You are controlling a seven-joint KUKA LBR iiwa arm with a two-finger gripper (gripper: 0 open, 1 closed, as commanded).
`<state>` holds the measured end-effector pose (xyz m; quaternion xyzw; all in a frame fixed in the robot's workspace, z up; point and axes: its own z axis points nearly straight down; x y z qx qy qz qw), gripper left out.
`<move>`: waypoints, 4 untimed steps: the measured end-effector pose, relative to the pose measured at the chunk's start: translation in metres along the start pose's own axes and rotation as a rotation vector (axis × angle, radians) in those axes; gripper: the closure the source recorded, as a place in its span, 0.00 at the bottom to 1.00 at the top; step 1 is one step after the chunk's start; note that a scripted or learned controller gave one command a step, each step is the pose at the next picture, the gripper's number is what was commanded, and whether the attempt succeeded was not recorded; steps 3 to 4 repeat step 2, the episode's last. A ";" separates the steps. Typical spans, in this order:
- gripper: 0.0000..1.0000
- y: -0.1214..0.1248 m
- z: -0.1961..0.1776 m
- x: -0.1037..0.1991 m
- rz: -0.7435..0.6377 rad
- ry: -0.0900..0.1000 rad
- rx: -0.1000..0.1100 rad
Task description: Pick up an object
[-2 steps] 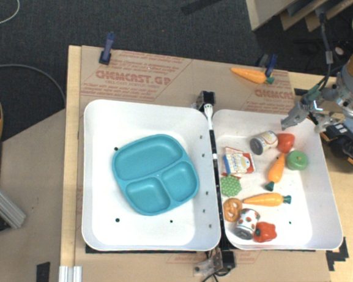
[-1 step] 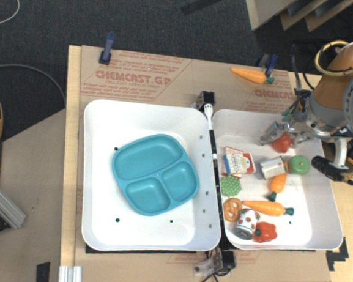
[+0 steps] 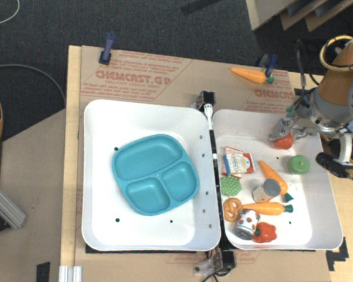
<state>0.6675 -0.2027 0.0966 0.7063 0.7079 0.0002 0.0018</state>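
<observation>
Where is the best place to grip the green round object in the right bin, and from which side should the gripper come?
Grip the green round object across its middle, coming straight down from above. It looks small and rounded, with bare bin floor around it, and the nearest carrot lies apart on its left, so fingers probably fit on either side.

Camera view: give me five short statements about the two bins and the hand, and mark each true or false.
1. The teal divided plate lies in the left bin. True.
2. The hand hangs over the left bin. False: it is over the right bin's far edge, beside a small red item.
3. A carrot toy lies outside the bins on the cardboard. True.
4. The green round object sits on the teal plate. False: it is in the right bin.
5. The pretzel is in the right bin, near the divider. True.
</observation>
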 end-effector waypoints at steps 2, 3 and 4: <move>1.00 0.003 -0.097 0.149 -0.007 0.004 -0.011; 1.00 0.003 -0.097 0.149 -0.007 0.004 -0.011; 1.00 0.003 -0.097 0.149 -0.007 0.004 -0.011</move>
